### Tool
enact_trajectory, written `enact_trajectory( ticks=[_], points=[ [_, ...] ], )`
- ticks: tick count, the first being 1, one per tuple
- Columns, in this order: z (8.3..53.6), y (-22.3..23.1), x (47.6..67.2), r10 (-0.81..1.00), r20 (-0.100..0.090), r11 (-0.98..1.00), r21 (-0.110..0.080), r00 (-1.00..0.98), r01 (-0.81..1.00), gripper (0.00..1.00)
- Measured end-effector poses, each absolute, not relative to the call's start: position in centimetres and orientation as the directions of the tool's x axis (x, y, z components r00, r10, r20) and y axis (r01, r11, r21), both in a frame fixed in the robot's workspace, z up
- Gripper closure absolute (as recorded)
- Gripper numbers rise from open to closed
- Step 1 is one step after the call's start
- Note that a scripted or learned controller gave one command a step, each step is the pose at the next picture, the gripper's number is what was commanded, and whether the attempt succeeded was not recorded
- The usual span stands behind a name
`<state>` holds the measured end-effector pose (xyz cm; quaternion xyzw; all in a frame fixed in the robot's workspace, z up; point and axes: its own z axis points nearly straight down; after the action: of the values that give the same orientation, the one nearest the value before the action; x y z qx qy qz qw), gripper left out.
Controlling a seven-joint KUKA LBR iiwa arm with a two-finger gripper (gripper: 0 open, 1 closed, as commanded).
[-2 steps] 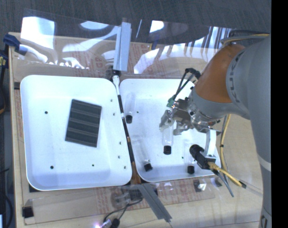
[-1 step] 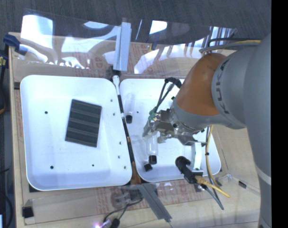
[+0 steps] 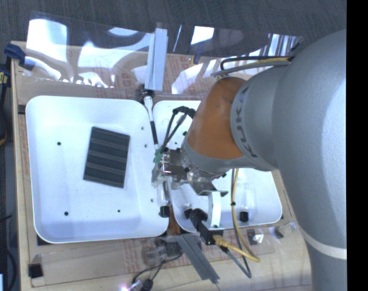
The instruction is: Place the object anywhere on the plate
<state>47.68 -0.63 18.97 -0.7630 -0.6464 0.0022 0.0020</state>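
Arm (image 3: 274, 108): grey KUKA body w/ orange band, comes in from right, covers most of right half of view and much of the right bin.

Bench (image 3: 23, 162): tan/wood top bearing both bins; dark carpet floor behind and at left; clear panel w/ glare along far edge.

Left bin (image 3: 56, 211): shallow, white, rounded corners. Holds the plate, otherwise bare white floor w/ a few small dark dots. Open room on all sides of the plate, widest toward near edge and left wall.

Right bin (image 3: 265, 208): white, mostly hidden under arm; only near-right corner and a strip of floor visible. Its left wall sits just beside the left bin's right wall.

Plate (image 3: 107, 157): dark, ribbed, rectangular slab, lying flat and slightly tilted, mid left bin, well apart from gripper.

Gripper (image 3: 171, 174): low over the seam betw. the two bins, at right bin's left wall, under the orange wrist. Cables and metal fittings crowd it; state of pincer cannot be told, nor whether it has hold of anything.

Object: cannot be made out; likely hidden under arm in right bin.

Yellow cable (image 3: 235, 223): hangs from wrist across right bin's near edge.
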Motion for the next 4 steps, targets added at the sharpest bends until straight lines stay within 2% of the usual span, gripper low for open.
enact_trajectory(
  ticks=[1, 2, 3, 4],
  points=[
    [18.9, 5.6, 47.6, 0.981, -0.002, -0.196, -0.006, 0.196, 0.981, 1.00],
    [13.8, 14.8, 47.8, 0.983, -0.005, -0.181, -0.010, 0.181, 0.983, 1.00],
    [18.9, 8.4, 52.2, 0.950, -0.002, -0.311, -0.007, 0.311, 0.950, 1.00],
    [21.3, 4.5, 51.3, 0.659, -0.006, -0.752, -0.005, 0.752, 0.659, 1.00]
  ],
)
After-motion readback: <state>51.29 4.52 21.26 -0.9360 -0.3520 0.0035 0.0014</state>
